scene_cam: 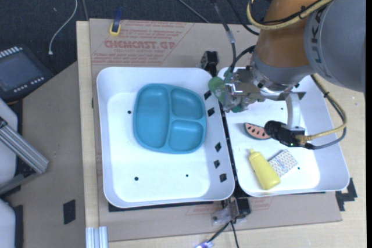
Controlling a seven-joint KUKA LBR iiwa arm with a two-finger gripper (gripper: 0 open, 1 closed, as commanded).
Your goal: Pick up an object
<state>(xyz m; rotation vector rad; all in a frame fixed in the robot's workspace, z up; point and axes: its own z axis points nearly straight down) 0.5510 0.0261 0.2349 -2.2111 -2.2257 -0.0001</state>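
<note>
At the right white bin's inner edge the jaws, state unclear, hover beside a small green object, a smooth yellow plastic bottle lying in open floor nearer the front.

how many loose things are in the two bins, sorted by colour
blue: 1, divided plate in the left bin
yellow: 1, bottle in the right bin
red/pink: 1, watermelon slice
blue-white patterned: 1, small packet
green: 1, item by the gripper
total: 5
</note>
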